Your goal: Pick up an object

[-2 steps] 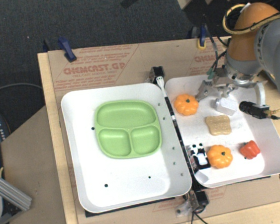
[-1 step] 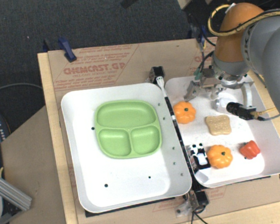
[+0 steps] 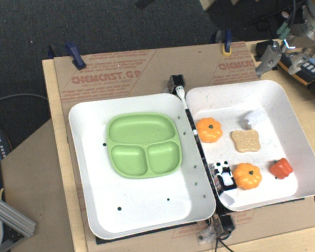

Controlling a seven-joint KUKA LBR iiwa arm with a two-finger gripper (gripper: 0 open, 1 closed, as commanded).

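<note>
Two shallow white bins sit side by side on a brown cardboard sheet (image 3: 139, 68). The left bin (image 3: 99, 204) holds one light green plastic plate with three compartments (image 3: 144, 144). The right bin (image 3: 295, 134) holds two orange toy pumpkins, one near its upper left (image 3: 209, 130) and one near its lower edge (image 3: 247, 175), one tan toast-shaped piece (image 3: 245, 141) between them, one red toy pepper (image 3: 280, 168) at lower right, one small black-and-white toy (image 3: 224, 176) just beside the lower pumpkin, and one small pale grey object (image 3: 253, 120). The arm's metallic gripper (image 3: 269, 57) hangs at the upper right, outside the bins, touching none of the objects; I cannot tell how it is set. Dark carpet lies beyond the bench, with cables at left.
</note>
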